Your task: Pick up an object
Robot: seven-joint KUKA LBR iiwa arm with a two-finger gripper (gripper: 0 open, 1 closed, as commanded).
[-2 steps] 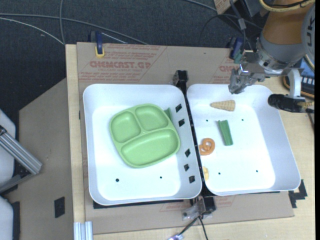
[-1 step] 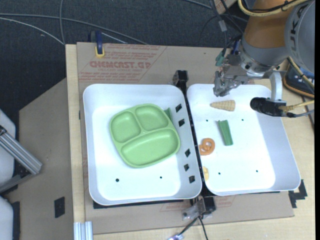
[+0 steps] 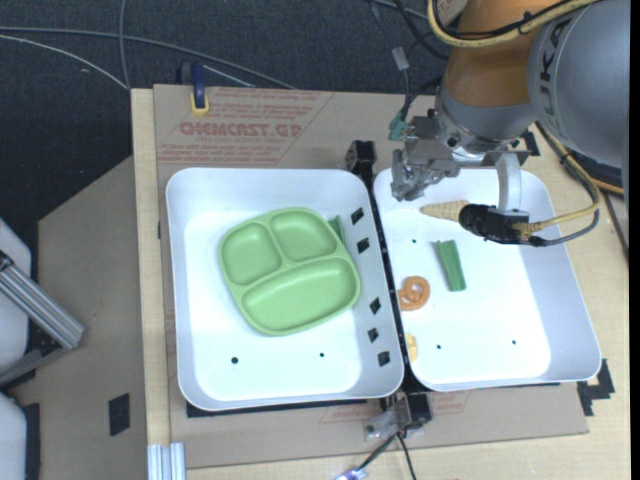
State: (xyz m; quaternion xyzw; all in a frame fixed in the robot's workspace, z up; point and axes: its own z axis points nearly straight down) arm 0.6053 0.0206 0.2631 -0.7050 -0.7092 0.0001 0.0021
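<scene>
1. Your tool [image 3: 410, 183] hangs over the far-left corner of the right bin [image 3: 560, 298]; whether it is clenched or released, you cannot tell.
2. In that bin lie a green stick [image 3: 450, 265], an orange ring [image 3: 413, 292] and a cone [image 3: 443, 209] (near the tool).
3. The left bin [image 3: 200, 348] holds a green divided plate [image 3: 288, 270].
</scene>
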